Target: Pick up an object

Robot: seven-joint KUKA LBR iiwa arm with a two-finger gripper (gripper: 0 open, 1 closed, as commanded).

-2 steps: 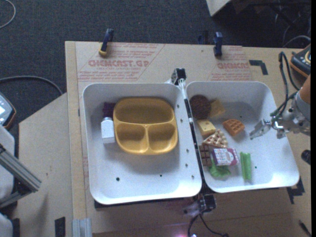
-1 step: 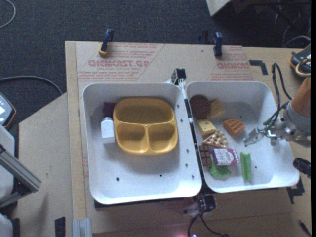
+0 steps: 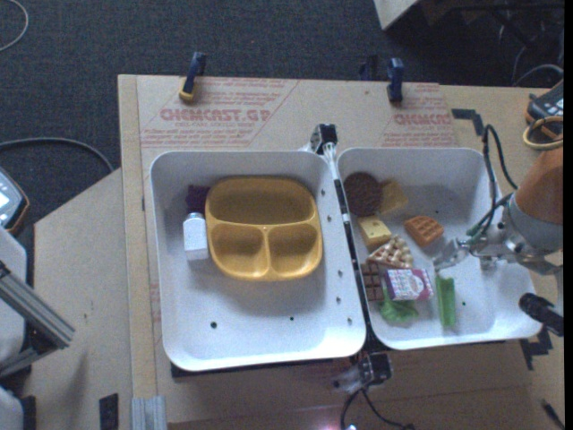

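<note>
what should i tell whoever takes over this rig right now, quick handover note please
Gripper: low inside the right bin, over bare floor; nothing seen between its fingers, open or shut unclear.
Right bin: brown patty, cheese cube, orange waffle, pink packet, green stick, all lying loose.
Left bin: yellow divided tray, small white bottle beside it.
Done: nothing lifted.
Left: grasp an object and raise it; the waffle and the green stick look nearest.
</note>
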